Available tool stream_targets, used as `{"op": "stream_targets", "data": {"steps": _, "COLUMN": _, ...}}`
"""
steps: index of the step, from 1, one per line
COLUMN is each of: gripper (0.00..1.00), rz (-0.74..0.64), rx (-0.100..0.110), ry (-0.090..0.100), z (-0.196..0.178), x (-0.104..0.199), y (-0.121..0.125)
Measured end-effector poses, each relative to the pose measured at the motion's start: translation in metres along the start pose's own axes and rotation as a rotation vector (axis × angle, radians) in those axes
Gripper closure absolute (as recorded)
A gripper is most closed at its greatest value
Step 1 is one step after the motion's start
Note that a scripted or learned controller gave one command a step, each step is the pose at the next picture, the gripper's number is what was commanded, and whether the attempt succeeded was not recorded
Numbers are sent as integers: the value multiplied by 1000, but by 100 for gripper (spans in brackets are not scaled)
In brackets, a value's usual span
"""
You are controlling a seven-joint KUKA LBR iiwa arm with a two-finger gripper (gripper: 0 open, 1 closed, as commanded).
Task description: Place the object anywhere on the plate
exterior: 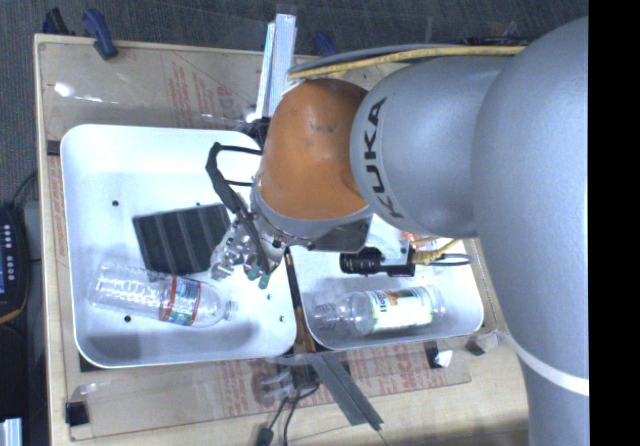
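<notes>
The grey arm with its orange band (315, 159) reaches over the left shallow white bin (90, 164), its gripper (245, 259) low over the bin floor — just right of a dark ribbed rectangular plate (180, 237) lying flat there. Whether the gripper is clenched or released cannot be told. A clear plastic bottle with a red-and-blue label (160, 297) lies on its side just below the plate — touching neither it nor the gripper. Another clear bottle with a white-and-green label (385, 309) lies in the right bin (470, 319).

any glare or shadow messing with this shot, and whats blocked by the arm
Camera view: soft shadow along the left bin's near wall; mild sheen on the clear bottle; the arm hides much of the right bin; gripper slightly blurred.
</notes>
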State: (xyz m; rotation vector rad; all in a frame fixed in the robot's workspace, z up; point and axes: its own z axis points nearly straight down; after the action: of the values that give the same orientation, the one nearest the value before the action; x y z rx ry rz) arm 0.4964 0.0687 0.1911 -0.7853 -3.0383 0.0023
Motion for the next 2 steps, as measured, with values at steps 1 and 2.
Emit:
{"op": "stream_targets", "data": {"steps": 1, "gripper": 100, "rz": 57, "rx": -1, "ry": -3, "z": -1, "x": -68, "y": 12}}
{"op": "stream_targets", "data": {"steps": 2, "gripper": 100, "rz": 193, "rx": 1, "ry": 1, "z": 46, "x": 3, "y": 86}}
